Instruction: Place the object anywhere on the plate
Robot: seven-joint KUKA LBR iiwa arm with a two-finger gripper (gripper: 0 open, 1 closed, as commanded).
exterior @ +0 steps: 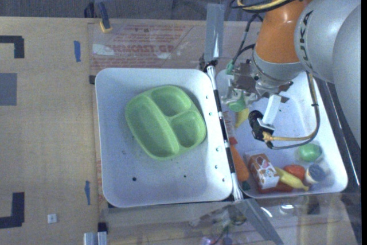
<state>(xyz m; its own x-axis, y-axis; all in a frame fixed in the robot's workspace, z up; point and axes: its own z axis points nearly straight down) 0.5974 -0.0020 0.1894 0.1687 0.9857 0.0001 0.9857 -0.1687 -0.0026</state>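
Oblique overhead view of a bench bearing two shallow white bins. The left bin (pixel 114 181) holds a green divided plate (pixel 166 121) with three compartments, all bare; nothing lies on it, so placement is judged not yet done. The right bin (pixel 335 178) holds the candidate objects, clustered toward its near end: an orange carrot-like piece (pixel 239 164) along the inner wall, a small red-and-white carton (pixel 262 171), a yellow banana-shaped item (pixel 291 179) lying beside a red piece (pixel 295 170), a green round item (pixel 309 152) and a small blue-rimmed cup (pixel 316 172). The gripper (pixel 241 105) hangs low in the far part of the right bin, just beside the wall shared by the bins; a yellow-green shape sits at its tip, but whether it is gripped, and how the hand is set, cannot be told from this angle. What is left, as judged: securing an object, lifting it over the two adjoining rims and lowering it onto the plate. The left bin offers bare floor all around the plate; the right bin's near end is crowded.
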